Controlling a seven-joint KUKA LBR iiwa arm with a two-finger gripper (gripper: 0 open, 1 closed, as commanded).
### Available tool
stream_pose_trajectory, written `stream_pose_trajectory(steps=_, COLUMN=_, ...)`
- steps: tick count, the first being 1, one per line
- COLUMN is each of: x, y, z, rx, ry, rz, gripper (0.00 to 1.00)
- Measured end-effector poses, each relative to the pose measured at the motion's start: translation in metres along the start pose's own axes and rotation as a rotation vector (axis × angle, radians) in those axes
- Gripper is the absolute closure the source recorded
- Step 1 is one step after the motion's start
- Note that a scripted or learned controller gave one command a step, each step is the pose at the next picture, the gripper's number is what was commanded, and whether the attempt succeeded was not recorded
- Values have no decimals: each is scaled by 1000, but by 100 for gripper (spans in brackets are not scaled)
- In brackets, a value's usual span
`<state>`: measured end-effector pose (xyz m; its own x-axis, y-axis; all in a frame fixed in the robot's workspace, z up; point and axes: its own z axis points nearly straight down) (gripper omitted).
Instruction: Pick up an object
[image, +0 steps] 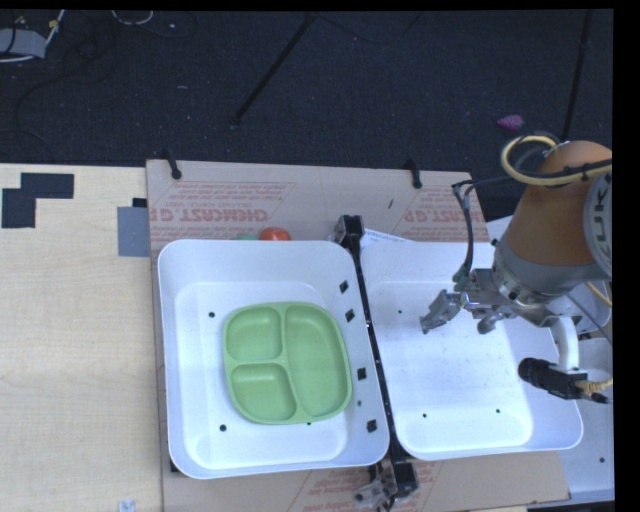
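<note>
Green divided plate (288, 362) flat in left bin (190, 300), gripper (452, 310) over right bin (450, 420) well apart from plate, fingers (436, 315) spread, grasping nothing, orange ball (274, 235) behind left bin's far rim

bins (190, 300): 2 | green divided plate (288, 362): 1 | orange-red object (274, 235): 1
</note>
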<state>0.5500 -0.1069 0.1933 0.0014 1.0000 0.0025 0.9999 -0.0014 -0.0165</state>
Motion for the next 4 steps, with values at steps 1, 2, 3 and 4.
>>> stream_pose_trajectory(steps=1, x=0, y=3, z=-7, rx=-12, ry=-1, rz=-2, gripper=0)
stream_pose_trajectory(steps=2, x=8, y=-4, z=52, rx=-7, ry=0, rz=-2, gripper=0)
stream_pose_trajectory(steps=3, x=9, y=-4, z=106, rx=-9, ry=-1, rz=-1, gripper=0)
stream_pose_trajectory(steps=4, x=7, y=-4, z=93, rx=-10, ry=-1, rz=6, gripper=100)
